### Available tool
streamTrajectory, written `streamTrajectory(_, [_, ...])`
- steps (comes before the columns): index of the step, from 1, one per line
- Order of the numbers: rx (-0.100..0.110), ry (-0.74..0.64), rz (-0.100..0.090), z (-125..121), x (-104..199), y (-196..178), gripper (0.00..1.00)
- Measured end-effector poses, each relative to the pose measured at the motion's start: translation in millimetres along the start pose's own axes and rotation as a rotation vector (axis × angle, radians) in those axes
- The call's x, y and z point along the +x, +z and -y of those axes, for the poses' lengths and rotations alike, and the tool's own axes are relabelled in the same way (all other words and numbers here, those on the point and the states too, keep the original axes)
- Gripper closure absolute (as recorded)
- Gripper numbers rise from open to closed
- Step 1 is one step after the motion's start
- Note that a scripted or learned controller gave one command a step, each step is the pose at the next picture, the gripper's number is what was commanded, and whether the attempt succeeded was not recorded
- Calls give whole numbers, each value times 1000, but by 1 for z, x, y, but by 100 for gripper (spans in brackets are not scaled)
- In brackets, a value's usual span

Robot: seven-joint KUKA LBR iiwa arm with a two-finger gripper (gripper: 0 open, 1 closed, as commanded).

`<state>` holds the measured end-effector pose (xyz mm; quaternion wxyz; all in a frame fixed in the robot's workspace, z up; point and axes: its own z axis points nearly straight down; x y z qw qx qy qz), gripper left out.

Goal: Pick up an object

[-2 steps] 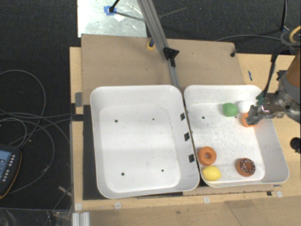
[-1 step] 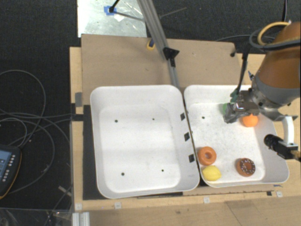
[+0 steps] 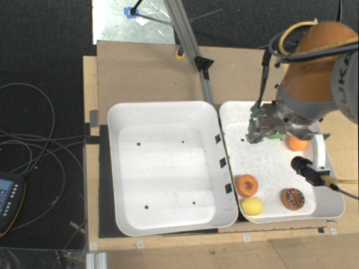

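The flat tan wooden bench top (image 3: 151,74) sits on a dark charcoal carpeted floor (image 3: 45,38), which wraps around it up and to the left of the jaws. Loose thin black cables (image 3: 33,150) loop over the floor far left of the jaws, next to a dark handheld control pendant (image 3: 8,198). Up and left of the jaws, a shiny pale floor patch (image 3: 126,15) holds a bit of blue tape (image 3: 130,12). A slanted grey metal pole (image 3: 185,29) crosses it.
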<state>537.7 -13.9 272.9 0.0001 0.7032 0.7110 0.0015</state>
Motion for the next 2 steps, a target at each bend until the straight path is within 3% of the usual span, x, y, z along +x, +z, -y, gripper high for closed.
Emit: streamTrajectory(2, [4, 1, 0, -17, 110, 37, 100])
